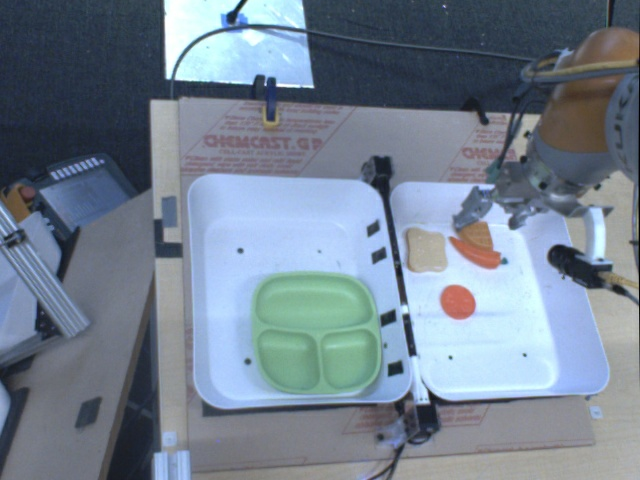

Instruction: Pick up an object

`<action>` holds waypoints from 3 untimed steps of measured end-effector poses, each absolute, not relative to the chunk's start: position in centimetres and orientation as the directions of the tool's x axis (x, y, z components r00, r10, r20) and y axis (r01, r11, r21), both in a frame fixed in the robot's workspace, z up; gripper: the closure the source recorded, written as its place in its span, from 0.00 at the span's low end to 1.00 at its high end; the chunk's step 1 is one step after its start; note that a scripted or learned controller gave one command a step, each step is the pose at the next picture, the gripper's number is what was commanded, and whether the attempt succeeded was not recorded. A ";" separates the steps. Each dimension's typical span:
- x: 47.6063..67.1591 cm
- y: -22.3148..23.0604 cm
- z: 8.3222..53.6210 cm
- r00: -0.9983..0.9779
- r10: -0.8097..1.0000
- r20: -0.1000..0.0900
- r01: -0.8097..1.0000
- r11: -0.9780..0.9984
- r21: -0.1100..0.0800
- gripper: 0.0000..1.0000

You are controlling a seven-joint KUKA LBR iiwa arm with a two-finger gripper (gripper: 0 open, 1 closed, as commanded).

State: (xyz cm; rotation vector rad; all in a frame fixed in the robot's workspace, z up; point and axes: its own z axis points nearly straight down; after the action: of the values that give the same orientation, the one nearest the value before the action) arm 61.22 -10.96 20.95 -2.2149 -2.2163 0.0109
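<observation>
Camera view, looking down at a slant, gives us the grey arm [585, 118] with its orange band coming in from the right and ending in the claw [492, 208], which hangs over the far part of the right bin [570, 358]. We can make out two grey fingers [470, 211] spread apart, one toward the left and one toward the right, with nothing between them, so we read the claw as open and not gripping. Directly below the claw, and just nearer to us, lie an orange wedge-shaped piece [477, 235] and a red-orange carrot-like piece [476, 253]; the two touch or overlap, and we cannot tell whether the left finger touches the wedge. To the left of the claw and slightly nearer lies a tan slice of toy bread [427, 250], just beside the carrot-like piece but apart from it. Further toward us from the claw, near the middle of the same bin, sits a red round disc [459, 301], apart from the others. Well to the left of the claw, across the black divider, the left bin [230, 218] holds a green sectioned plate [316, 330] in its near part. Both bins rest on a tabletop [300, 133] covered with printed brown cardboard.
</observation>
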 end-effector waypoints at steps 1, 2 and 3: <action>61.5 -10.9 21.7 -0.003 1.000 0.000 1.000 0.003 0.001 0.00; 62.5 -11.0 16.1 -0.003 1.000 0.000 1.000 0.003 0.000 0.00; 61.8 -11.3 11.6 -0.001 1.000 0.000 1.000 0.001 -0.002 0.00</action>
State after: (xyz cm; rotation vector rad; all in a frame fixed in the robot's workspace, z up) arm 61.78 -11.32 11.62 -2.2191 -2.2211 0.0025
